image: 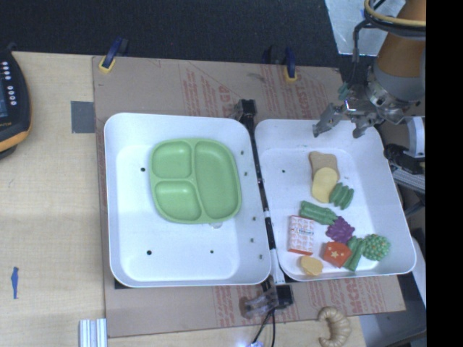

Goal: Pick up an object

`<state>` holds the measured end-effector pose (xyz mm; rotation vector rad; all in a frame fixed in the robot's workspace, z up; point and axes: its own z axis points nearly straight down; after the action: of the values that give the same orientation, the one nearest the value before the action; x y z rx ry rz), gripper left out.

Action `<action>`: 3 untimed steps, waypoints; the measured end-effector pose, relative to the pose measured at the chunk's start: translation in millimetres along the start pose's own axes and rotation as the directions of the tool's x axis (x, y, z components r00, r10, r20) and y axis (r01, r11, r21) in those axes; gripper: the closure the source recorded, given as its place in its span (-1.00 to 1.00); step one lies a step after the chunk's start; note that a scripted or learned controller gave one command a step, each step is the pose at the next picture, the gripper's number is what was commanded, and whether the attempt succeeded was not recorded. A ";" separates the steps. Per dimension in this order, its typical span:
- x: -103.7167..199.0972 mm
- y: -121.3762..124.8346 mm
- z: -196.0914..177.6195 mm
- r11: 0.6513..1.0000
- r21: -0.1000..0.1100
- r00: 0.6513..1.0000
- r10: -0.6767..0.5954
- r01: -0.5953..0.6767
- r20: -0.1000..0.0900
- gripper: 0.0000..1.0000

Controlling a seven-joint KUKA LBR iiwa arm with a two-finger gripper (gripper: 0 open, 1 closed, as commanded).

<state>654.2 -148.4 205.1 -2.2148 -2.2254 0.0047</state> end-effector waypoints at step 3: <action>-4.9 -93.3 101.0 1.000 -0.005 1.000 0.001 -0.001 0.005 1.00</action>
<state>560.6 -153.8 104.5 -2.2210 -2.2291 0.0037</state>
